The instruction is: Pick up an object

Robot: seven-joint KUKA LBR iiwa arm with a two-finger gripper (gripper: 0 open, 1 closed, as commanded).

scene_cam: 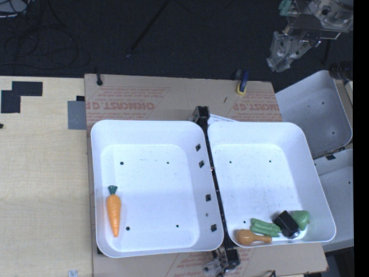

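A: Whether the gripper (pixel 283 55) is released or clenched, we cannot tell. It is small and blurred, high in the far right corner. We see nothing hanging under it.

B: Where does it sit compared with the bins?

A: It hangs over the dark floor beyond the bench, well apart from both bins, past the far right corner of the right bin (pixel 259 178). The grey arm (pixel 326 7) enters from the right edge above it.

B: And the things we could pick up?

A: In the left bin (pixel 150 183) we see one carrot (pixel 113 214). It lies near the left wall, toward the near corner, with its green top pointing to the far side. Four things crowd the near right corner of the right bin. An orange pear-shaped piece (pixel 252 237) lies nearest the front wall. A green pod (pixel 265 227) lies just behind it. A black block (pixel 286 224) sits to the right of the pod, touching or overlapping it. A rounder green piece (pixel 300 218) lies beside the block, close to the right wall.

B: What lies under the bins?

A: A sheet of brown cardboard (pixel 144 100) with red print. It rests on a pale wooden table (pixel 40 172) that runs to the left. A small blue and yellow clip (pixel 242 82) stands at the cardboard's far edge.
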